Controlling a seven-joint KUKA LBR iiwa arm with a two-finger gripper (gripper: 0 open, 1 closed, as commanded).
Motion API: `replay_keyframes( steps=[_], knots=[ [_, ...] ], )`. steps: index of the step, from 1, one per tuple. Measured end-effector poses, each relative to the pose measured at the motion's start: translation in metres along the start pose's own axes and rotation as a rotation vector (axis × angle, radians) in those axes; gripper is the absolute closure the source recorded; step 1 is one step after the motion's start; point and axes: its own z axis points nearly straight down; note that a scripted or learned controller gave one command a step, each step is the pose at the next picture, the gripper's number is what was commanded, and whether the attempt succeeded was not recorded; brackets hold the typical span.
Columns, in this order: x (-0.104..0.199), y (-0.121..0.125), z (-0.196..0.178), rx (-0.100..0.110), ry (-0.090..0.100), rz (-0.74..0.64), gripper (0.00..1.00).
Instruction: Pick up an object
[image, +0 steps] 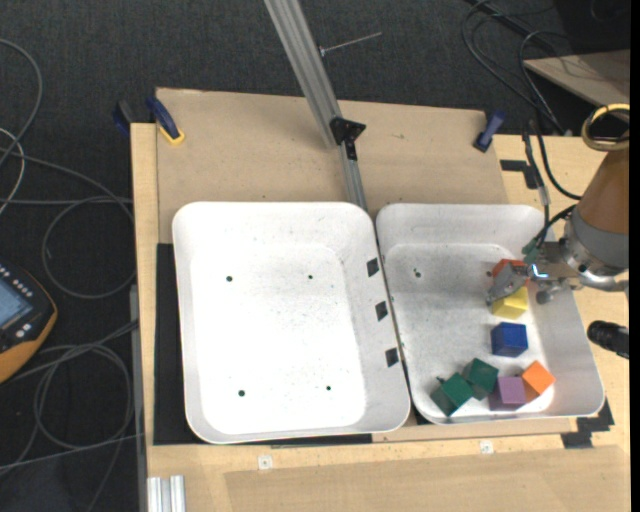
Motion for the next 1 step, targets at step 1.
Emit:
replay_keyframes(
  steps=[1],
  knots=[
    [0.0005, -0.0007, 0.0531, 0.0, 0.0, 0.001, 0.0]
  ],
)
